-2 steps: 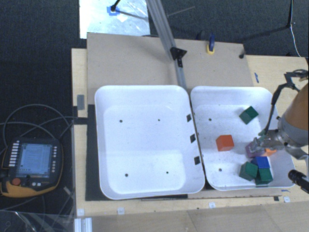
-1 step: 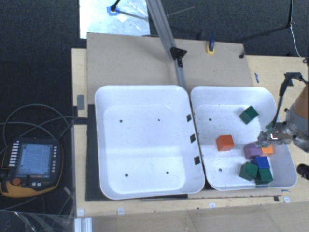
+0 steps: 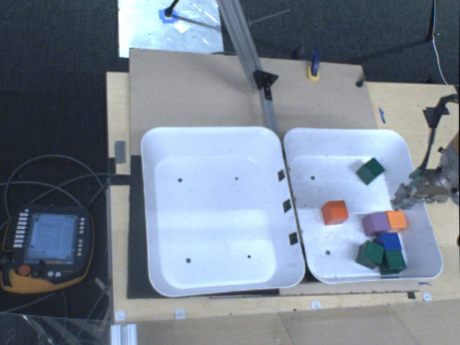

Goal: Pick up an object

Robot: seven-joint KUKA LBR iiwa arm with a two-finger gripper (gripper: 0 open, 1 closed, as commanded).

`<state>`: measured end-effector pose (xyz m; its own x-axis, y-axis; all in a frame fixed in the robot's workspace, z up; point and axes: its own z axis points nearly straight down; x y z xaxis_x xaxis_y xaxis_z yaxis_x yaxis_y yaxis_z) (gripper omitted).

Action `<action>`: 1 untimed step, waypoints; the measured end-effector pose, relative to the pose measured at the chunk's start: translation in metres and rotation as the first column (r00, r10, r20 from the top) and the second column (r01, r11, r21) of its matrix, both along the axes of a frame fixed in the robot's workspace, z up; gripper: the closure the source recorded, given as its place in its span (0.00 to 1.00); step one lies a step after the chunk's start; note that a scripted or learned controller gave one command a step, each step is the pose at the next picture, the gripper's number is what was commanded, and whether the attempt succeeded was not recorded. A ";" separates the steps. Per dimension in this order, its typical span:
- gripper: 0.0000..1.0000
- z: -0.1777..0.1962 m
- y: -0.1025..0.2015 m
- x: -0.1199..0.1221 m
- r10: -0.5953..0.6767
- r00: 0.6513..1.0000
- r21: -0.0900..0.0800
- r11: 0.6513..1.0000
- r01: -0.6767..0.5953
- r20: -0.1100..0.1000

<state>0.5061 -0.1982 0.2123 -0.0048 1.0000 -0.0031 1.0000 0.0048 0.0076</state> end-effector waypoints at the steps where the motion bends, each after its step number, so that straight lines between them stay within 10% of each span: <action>1: 1.00 0.057 -0.011 0.004 -0.001 1.000 -0.001 1.000 0.001 0.001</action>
